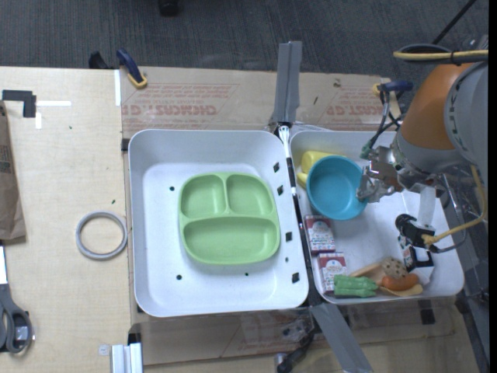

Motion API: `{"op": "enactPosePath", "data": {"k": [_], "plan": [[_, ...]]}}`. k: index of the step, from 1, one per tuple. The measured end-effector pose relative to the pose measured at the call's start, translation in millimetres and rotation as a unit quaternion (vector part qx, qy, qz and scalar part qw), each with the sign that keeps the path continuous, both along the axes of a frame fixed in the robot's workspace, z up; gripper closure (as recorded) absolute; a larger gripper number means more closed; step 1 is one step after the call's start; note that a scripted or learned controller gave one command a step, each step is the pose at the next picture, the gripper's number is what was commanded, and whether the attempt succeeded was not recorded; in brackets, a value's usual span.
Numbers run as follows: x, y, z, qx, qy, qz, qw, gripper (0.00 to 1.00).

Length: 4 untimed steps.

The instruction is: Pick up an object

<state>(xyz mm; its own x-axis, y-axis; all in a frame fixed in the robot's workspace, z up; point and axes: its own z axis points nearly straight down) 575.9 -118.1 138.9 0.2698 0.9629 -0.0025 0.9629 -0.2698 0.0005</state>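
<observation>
1. Hand state. My hand (365, 186) was in the right bin (377, 235), in its far half, with the arm reaching in from the right. The fingers were clenched on the right rim of the blue bowl (334, 189), so the hand was grasping the bowl.

2. Position of the bowl. The bowl was tipped, with its opening turned up and toward the camera. Its left edge lay just beside the wall shared by the two bins. A yellow item (313, 160) lay just behind the bowl, against the far left corner of the right bin, and was partly covered by it.

3. Other contents of the right bin. Two small red-and-white packets (319, 234) lay along the left wall, nearer than the bowl, one behind the other. At the near wall, a green item (355, 286) lay beside the nearer packet. An orange item (401, 284) lay to its right, with a round tan piece (394, 268) touching it from behind. I could not tell what these small items were.

4. Left bin. The left bin (147, 208) held one green divided plate (229, 217), lying flat near its centre with three compartments facing up.

5. Surface. On the surface (62, 169) to the left of the bins lay a grey ring (101, 234), well apart from the hand. A pair of scissors (14, 329) lay at the near left edge.
</observation>
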Motion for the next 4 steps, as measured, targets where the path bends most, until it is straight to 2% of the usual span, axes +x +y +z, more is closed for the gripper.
{"op": "enactPosePath", "data": {"k": [1, 2, 3, 4], "plan": [[32.4, 10.1, -37.9, -0.0016, 0.001, 0.057, 0.9984, 1.0], [80.1, 89.6, 52.9, 0.0002, 0.001, 0.051, 0.9987, 1.0], [55.2, 72.2, 60.9, 0.0001, 0.0, 0.337, 0.9416, 1.0], [-16.4, 57.5, 54.5, -0.0011, -0.003, 0.284, 0.9588, 1.0]]}}
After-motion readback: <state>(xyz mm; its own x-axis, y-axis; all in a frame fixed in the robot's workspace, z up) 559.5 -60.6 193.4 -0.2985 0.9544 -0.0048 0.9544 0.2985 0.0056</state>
